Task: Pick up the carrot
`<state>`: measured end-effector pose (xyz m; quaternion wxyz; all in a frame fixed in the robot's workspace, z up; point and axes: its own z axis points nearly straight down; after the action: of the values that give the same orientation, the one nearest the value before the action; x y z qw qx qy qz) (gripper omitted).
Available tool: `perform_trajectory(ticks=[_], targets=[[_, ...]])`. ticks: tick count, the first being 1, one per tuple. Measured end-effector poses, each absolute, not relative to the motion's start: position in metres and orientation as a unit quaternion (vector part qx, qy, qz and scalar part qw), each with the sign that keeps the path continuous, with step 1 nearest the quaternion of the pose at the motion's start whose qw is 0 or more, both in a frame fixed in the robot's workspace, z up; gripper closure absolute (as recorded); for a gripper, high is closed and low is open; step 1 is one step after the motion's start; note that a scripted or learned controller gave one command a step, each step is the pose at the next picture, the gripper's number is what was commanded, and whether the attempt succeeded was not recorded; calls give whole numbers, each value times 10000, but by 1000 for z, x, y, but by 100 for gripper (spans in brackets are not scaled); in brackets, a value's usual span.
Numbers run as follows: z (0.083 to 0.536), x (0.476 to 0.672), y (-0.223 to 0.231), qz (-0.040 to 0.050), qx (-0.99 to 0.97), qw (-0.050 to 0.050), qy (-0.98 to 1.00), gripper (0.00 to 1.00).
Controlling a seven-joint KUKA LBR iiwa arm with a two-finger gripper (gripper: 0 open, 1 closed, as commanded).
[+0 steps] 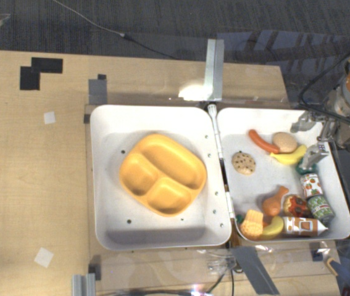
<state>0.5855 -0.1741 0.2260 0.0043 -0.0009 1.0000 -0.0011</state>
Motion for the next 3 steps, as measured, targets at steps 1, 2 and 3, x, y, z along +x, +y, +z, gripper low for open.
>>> perform_trajectory(ticks=[1,2,3], targets=[[156,602,-187,3,983,25,9952,0],[110,612,-153,7,2026,36,9793,0],[146,576,-95,18,2527,44,9675,0]])
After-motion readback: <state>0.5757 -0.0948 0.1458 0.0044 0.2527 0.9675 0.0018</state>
